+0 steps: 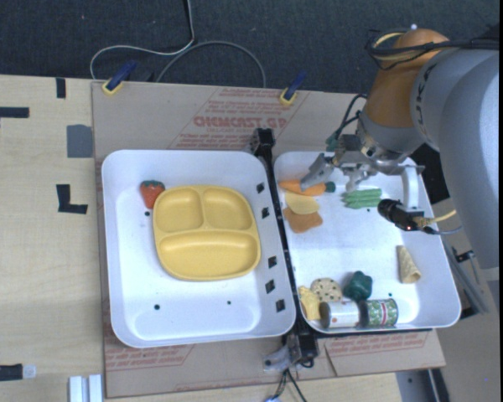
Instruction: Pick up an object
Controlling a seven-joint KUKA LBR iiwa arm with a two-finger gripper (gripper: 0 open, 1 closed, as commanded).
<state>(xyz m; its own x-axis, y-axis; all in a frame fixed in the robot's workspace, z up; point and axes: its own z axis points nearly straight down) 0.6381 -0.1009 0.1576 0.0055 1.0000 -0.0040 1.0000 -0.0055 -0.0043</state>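
My gripper (339, 174) hangs over the far end of the right bin (365, 239), with its fingers apart and nothing between them. An orange carrot-like piece (305, 188) lies just under its left finger. A green ridged piece (362, 198) lies just below its right side. Nearer the divider are a pale yellow slice (298, 203) and an orange-brown wedge (303, 219).
Along the right bin's near edge lie a bottle with a green label (365, 314), a dark green lump (358, 286), a speckled cookie (324, 289) and a yellow piece (307, 301). A tan cone (409, 264) sits at its right. The left bin (126, 249) holds a yellow divided plate (206, 231) and a red fruit (152, 192).
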